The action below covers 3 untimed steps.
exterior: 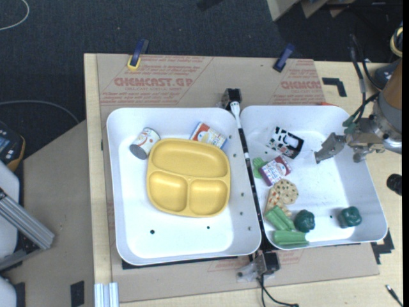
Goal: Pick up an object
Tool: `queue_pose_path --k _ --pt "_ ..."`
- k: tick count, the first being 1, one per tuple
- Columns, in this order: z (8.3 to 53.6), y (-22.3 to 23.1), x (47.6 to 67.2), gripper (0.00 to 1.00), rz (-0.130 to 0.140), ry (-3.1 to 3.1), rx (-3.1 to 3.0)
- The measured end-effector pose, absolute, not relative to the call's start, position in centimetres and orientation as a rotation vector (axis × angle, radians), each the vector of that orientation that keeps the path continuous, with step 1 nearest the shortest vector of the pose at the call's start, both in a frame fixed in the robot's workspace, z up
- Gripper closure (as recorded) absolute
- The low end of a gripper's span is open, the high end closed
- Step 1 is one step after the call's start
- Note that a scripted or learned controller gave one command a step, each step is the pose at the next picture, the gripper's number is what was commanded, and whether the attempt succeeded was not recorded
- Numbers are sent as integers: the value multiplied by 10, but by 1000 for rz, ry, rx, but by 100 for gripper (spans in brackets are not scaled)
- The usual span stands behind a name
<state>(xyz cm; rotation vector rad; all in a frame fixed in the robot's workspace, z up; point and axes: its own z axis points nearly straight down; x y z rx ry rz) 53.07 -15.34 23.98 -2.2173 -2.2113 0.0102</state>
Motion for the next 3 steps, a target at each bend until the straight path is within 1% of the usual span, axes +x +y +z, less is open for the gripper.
queue_pose_path --k 1,3 --pt "245 -153 533 0 0 -2221 -2221" --pt "118 -150 527 0 6 -2215 -2216"
